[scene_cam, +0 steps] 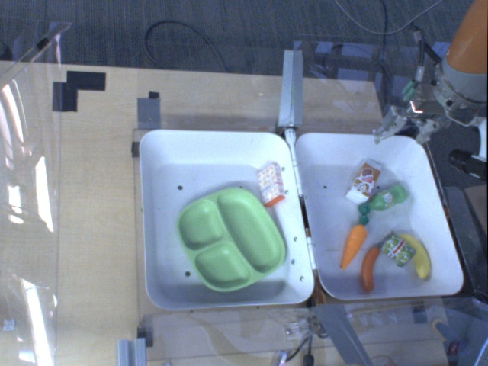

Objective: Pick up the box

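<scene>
Gripper (404, 122) hangs at the far right corner of the right bin (329, 277), over its rim; the fingers look spread apart with nothing between them, though they are small and partly blurred. Which item is "the box" is a judgement call: the small carton (367, 181) with a red-brown and white face, lying tilted in the right bin's upper middle, near the gripper, seems the likelier target. A second small box (271, 184), white with red print and an orange end, sits in the left bin (156, 227), touching the far right edge of the green divided plate (229, 239). Risks as judged: the program may settle on the wrong one of the two; the carton lies just beside the green bottle (385, 200), so a descent could nudge the bottle or pinch both; its tilt could let it slip from the fingers. Count on the worktop (84, 204): two bins, one plate, two boxes, one green bottle, one carrot (351, 245), one reddish sausage-shaped piece (369, 268), one banana (418, 255), and one small green-printed can or packet (395, 248) touching the banana.
</scene>
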Available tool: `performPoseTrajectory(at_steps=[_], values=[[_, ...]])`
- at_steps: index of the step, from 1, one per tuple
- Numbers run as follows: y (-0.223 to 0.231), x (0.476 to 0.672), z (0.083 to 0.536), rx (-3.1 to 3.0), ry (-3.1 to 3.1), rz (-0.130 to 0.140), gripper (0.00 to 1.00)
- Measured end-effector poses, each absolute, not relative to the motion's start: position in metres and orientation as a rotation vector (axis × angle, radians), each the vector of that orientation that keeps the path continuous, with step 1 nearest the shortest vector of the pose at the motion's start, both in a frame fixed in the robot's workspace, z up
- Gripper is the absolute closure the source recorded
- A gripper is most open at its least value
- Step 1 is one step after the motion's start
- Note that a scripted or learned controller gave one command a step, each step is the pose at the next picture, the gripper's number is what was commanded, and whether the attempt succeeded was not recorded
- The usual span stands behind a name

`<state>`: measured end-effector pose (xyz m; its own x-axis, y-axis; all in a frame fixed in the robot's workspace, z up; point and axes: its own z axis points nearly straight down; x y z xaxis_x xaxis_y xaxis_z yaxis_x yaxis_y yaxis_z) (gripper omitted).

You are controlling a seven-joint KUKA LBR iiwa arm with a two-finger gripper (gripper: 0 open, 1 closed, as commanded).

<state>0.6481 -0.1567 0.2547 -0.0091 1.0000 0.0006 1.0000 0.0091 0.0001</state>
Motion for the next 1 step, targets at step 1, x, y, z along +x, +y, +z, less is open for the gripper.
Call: performPoseTrajectory(at_steps=[1], values=[[-0.1172, 0.6239, 0.0954, -2.387, -2.044, -0.005, 0.0]])
